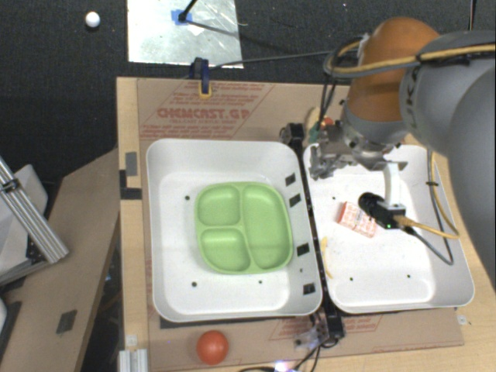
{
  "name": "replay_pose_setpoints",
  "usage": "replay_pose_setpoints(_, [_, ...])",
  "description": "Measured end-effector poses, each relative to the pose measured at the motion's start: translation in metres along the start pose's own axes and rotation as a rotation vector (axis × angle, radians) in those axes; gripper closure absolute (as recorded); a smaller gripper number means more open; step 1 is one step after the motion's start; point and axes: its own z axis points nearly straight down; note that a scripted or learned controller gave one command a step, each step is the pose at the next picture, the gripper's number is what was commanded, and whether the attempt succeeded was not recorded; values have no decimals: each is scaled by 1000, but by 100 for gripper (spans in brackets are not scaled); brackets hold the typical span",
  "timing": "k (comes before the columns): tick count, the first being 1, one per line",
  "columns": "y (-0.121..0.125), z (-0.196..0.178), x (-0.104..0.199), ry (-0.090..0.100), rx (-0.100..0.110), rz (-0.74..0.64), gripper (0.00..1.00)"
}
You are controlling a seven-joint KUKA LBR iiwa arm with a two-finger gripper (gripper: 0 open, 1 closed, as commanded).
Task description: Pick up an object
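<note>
The green plate [244,227] lies flat in the middle of the left bin [167,177]. The small red-and-white packet [356,218] lies flat in the right bin [411,285], nearer to its left wall. Both lie open to the top, so I judge you can reach them from above. An orange ball [211,346] rests on the table [225,111] outside the bins, probably not meant for picking. The gripper [324,163] hangs over the upper left corner of the right bin, near the packet but apart from it. You see nothing held in it, and how far it is open you cannot tell from this angle.
</note>
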Motion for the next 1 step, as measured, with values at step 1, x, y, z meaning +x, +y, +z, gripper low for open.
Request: replay_pose_setpoints(1, [25,-2,42,0,0,0,100])
